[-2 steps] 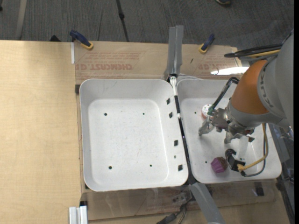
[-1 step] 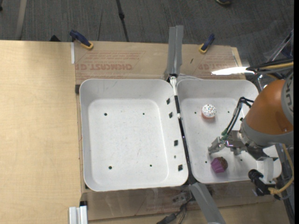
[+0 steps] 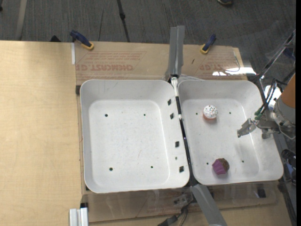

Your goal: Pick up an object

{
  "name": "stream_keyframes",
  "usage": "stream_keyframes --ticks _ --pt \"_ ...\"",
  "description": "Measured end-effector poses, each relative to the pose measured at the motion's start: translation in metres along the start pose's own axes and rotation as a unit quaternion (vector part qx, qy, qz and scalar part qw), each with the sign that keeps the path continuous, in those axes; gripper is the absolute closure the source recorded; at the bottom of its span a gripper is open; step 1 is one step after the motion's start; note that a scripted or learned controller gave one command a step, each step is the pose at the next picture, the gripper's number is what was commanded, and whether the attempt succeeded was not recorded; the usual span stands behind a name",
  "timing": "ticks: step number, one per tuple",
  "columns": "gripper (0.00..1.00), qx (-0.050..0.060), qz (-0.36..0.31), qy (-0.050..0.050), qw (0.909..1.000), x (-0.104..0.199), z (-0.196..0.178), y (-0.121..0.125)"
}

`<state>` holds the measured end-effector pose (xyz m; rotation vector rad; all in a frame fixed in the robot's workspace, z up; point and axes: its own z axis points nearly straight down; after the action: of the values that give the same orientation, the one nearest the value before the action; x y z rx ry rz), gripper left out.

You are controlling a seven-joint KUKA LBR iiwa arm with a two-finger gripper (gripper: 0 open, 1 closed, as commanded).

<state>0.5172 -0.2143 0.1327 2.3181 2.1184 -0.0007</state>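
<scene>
Speckled white ball [image 3: 210, 112], crinkled purple lump [image 3: 220, 166], smooth bin [image 3: 263, 173]

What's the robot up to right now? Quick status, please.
Gripper over right bin, holding nothing. White ball and purple object lie loose in that bin, apart. Nothing between gripper and either.

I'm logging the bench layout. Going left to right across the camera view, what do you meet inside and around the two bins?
Left bin → divider between the bins → white speckled ball → purple object → gripper.
</scene>
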Motion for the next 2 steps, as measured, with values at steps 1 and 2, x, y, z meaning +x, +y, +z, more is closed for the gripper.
stream_keyframes --ticks 1,2 --pt "0.0 0.002 0.0 0.001 1.0 0.067 0.041 -0.02" --pt "0.0 0.001 -0.073 0.0 0.9973 0.053 0.041 0.057"
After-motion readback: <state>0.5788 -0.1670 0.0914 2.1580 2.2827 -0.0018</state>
